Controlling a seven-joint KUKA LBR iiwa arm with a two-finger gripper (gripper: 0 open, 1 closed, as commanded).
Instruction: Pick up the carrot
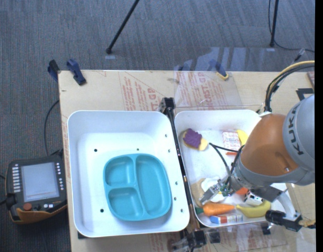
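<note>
1. Carrot (219, 209) lies in the right bin (203, 121), near its front edge, orange w/ a green end pointing left.
2. Just right of the carrot, touching or nearly so: a yellow banana (254, 209). Below the carrot, a white tube (227, 220) w/ red and blue print along the front wall.
3. Pincer (213, 191) sits low in the right bin, just above-left of the carrot, over a pale round item (207, 184). Can't tell if it's released or clenched; nothing visible in it.
4. Arm's orange band (269, 146) covers the bin's right part.
5. Back of the right bin: purple-and-yellow toy (193, 138), a pink-white packet (230, 139).
6. Left bin (88, 130) holds a teal divided plate (136, 186), 3 compartments.
7. Both bins on the table (125, 91); blue clamp (75, 71) at its back-left corner. Teach pendant (35, 185) on the floor, left.
</note>
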